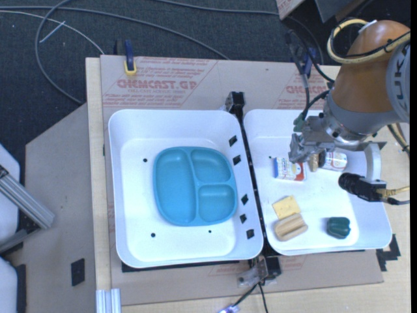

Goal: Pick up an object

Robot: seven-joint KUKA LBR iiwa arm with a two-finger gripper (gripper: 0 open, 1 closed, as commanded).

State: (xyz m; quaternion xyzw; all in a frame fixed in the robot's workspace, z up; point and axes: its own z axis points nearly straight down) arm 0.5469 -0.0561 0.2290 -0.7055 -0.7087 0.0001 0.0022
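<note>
One claw [306, 154] low over a small red-white packet [287, 169] in the right bin [365, 240]; finger state unclear. Approach step; next, descend and close.

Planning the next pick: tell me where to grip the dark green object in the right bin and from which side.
Take the dark green object across its narrower width, coming straight down. It lies low, well apart from the tan block, but the bin wall close on its right blocks a sideways approach.
</note>
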